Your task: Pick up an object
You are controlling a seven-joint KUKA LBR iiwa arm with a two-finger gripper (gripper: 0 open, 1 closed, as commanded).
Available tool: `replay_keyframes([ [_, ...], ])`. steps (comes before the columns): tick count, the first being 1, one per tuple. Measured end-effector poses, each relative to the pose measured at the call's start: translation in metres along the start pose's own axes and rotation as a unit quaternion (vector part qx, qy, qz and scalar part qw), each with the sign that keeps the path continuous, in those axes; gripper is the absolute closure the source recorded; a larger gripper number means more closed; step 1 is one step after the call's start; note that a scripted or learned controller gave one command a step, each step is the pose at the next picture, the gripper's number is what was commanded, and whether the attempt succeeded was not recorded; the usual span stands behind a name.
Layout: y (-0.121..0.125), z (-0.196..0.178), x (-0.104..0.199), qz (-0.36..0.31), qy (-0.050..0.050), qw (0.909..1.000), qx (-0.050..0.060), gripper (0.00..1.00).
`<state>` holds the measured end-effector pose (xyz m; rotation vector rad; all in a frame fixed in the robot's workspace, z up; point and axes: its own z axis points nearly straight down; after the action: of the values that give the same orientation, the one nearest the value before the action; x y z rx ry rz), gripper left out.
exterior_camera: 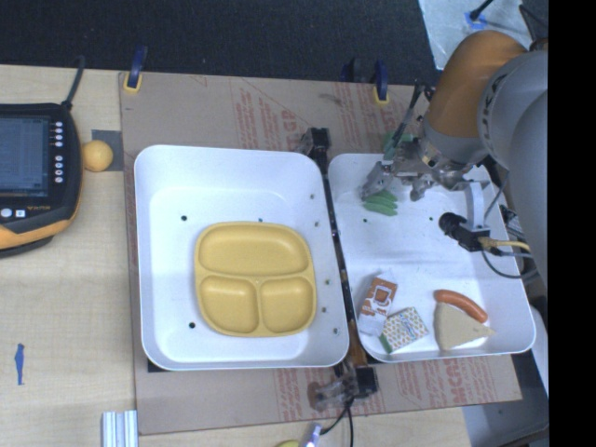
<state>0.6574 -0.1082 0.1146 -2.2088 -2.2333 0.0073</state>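
The left bin (149,250) has a yellow divided tray (254,277) sitting in its middle. Right of it is the right bin (507,343). At the bin's far corner the gripper (396,182) is down over a green object (380,202); can't tell if it's clenched. Along its near edge: two snack packets (389,317), then a sausage (460,304) and a cheese wedge (458,330).

One fixed camera looks down at a slant from above the pale wooden worktop (65,305), taking in both shallow white plastic bins (158,250) from moderate height.
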Motion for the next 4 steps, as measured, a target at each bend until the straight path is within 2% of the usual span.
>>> replay_keyframes([
  [1,0.000,-0.011,-0.001,0.000,0.000,1.0000,0.000,1.00],
  [2,0.000,-0.010,-0.001,0.000,0.000,1.0000,0.000,0.00],
  [3,0.001,-0.021,-0.001,0.000,0.000,1.0000,0.000,1.00],
  [4,0.000,-0.021,-0.001,0.000,0.000,1.0000,0.000,0.00],
])
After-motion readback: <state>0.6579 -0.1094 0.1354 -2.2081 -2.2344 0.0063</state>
